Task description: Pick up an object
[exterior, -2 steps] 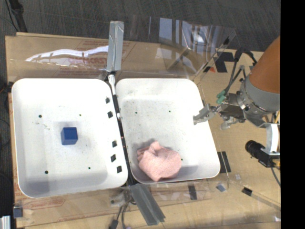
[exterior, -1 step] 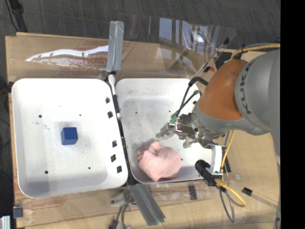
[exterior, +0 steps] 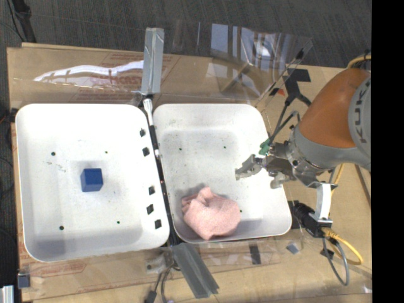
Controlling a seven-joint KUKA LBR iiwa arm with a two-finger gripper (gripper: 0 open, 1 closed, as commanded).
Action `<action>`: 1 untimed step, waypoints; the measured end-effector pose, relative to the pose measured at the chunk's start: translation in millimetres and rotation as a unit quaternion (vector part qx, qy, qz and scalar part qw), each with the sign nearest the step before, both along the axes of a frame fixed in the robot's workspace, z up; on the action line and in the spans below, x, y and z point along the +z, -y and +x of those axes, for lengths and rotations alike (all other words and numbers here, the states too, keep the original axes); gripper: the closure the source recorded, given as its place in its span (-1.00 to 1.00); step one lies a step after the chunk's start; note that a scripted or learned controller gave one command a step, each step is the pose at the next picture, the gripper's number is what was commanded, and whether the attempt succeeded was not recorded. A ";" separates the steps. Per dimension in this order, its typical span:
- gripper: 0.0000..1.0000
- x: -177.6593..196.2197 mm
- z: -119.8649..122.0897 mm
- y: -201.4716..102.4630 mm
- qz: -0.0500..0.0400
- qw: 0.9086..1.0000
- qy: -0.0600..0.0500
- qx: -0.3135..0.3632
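Where the grey arm (exterior: 341, 137) with its broad orange band enters at three o'clock, large dark letters run down its casing, cut off at the frame edge and reading as part of "KUK". Faint reddish print shows on the clear plastic sheet (exterior: 95, 74) at eleven o'clock, too blurred to read. Two shallow white bins sit side by side on a brown cardboard-covered bench (exterior: 82, 52), with dark carpet beyond at twelve o'clock. Grey tape strips (exterior: 151, 59) mark the seam between the bins. A small blue cube (exterior: 92, 179) rests in the left bin (exterior: 38, 125), toward nine o'clock. A crumpled pink cloth (exterior: 211, 213) lies in the right bin (exterior: 208, 122), near six o'clock. Reaching level over the right bin's three o'clock rim, the two-finger gripper (exterior: 247, 168) points toward nine o'clock; whether it is open or closed cannot be told, and nothing shows in it.
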State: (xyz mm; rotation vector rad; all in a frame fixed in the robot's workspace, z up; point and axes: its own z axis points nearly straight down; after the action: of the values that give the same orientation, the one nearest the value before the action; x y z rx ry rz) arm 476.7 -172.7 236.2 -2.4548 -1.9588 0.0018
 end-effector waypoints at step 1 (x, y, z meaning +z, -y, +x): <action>-1.00 -106.7 -0.6 -47.6 0.001 0.996 -0.001 0.089</action>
State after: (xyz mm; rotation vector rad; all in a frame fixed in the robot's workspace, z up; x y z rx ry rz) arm 476.1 -125.2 129.5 -2.2685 -2.1674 0.0035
